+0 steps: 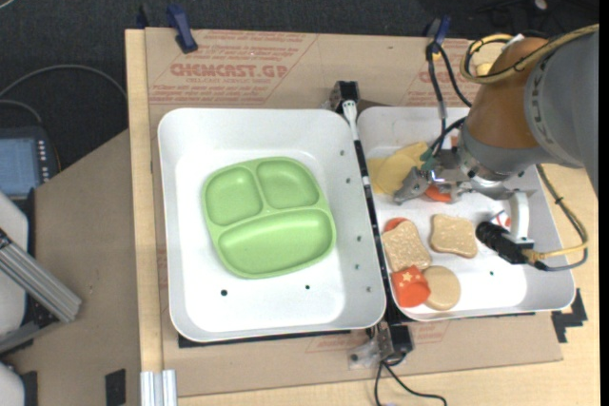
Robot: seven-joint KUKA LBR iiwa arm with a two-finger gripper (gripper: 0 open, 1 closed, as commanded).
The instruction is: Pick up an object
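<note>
My gripper (425, 186) is low in the right bin (542, 295), near its left side. Its tip sits between a flat yellow piece (392, 169) on its left and a small red-orange piece (440, 196) just to its right. Nothing in this view tells whether either piece is held. In front of it lie a speckled bread slice (406, 246), a tan toast slice (454, 236), a round tan biscuit (442, 288) and a red piece with a star (410, 286).
The left bin (186, 204) holds a green divided plate (269, 216). A black-edged rim (363, 185) separates the two bins. The grey and orange arm (533, 105) covers the right bin's back right part.
</note>
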